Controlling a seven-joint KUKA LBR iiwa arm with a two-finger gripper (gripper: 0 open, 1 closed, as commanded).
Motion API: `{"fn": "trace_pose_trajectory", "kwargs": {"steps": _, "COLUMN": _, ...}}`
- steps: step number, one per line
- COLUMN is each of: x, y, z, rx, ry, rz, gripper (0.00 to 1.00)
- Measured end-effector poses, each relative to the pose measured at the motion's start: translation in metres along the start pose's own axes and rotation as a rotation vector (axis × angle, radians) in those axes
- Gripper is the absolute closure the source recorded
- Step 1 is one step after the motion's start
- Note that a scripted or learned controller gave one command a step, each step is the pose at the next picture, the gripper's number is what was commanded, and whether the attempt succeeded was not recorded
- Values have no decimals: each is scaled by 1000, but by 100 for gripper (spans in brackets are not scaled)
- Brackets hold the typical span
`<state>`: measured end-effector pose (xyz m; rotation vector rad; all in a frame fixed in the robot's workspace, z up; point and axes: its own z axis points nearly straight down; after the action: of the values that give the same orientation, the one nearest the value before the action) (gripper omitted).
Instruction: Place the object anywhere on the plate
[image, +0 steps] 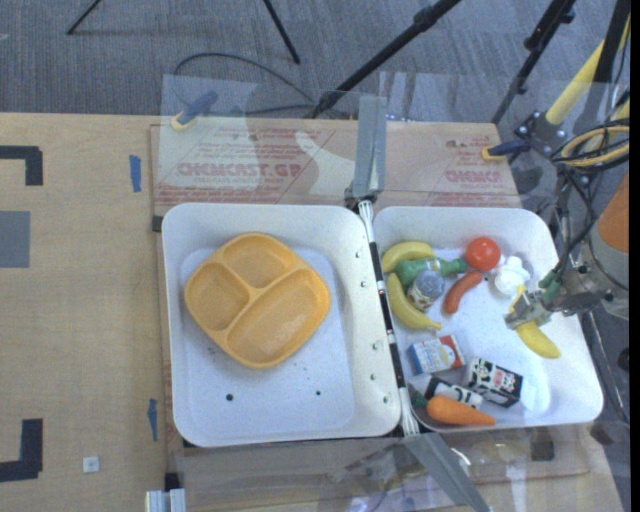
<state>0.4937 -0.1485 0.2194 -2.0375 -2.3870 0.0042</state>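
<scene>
Overhead, the wooden table (80, 300) carries two white bins above grey carpet (100, 50). An orange plate (257, 298) sits in the left bin (270, 410). At right, the end effector (528, 310) clamps a small banana (538, 340) in the right bin (570, 390).

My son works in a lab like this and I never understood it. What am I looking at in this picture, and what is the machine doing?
One camera above a bench looks down at a slant on two shallow white bins. The left bin holds a yellow plate with three compartments. The right bin holds toy food: a banana, a tomato, a carrot, small cartons and more. From the right edge a robot arm reaches in; its gripper sits low at a small yellow piece near that bin's right side. Whether it has grasped it, I can't tell. Its job is to put an object on the plate, which has nothing on it yet.
</scene>
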Motion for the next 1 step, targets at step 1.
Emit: {"fn": "trace_pose_trajectory", "kwargs": {"steps": 1, "x": 52, "y": 65, "z": 8, "rx": -3, "ry": -2, "rz": -263, "gripper": 100}}
